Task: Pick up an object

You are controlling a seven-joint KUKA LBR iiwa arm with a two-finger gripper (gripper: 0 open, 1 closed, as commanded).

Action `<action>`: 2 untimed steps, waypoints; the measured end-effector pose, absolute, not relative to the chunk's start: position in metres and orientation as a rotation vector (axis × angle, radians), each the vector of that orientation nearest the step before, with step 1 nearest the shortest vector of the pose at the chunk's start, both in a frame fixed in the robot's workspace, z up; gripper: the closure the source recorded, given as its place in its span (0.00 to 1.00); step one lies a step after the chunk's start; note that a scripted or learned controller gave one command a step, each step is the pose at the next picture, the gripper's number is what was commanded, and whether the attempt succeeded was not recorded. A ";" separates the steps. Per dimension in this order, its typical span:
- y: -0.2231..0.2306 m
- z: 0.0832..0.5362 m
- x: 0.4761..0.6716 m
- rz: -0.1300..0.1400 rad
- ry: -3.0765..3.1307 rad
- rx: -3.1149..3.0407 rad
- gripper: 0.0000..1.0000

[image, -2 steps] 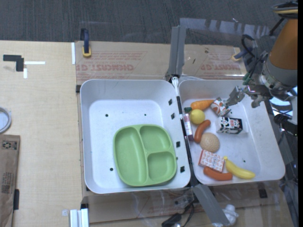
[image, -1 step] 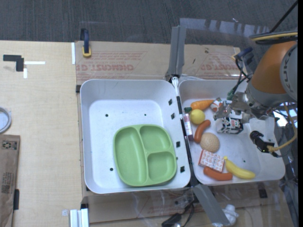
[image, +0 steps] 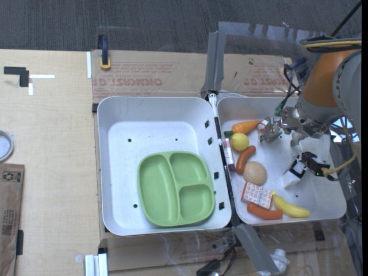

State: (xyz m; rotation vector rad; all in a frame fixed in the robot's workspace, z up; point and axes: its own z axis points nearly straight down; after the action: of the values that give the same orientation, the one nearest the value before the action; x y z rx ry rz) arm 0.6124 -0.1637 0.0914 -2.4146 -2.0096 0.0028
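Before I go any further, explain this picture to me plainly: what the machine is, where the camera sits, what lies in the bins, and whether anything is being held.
One camera sits above a bench and looks down at a slant. The machine is a grey robot arm with an orange band, reaching in from the picture's right. Its gripper hangs over the right bin; I cannot tell whether it holds anything.

The left bin contains a green divided plate. The right bin contains toy food: a carrot, a lemon, a sausage, an egg, a small printed box, a second sausage and a banana.
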 end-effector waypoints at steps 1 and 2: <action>-0.165 0.218 0.622 0.002 -2.153 -2.290 0.00; -0.154 0.096 0.639 0.002 -2.139 -2.300 0.00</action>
State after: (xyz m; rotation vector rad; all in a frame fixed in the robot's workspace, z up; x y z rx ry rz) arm 0.6392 -0.1543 0.0958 -2.2999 -2.1389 0.0018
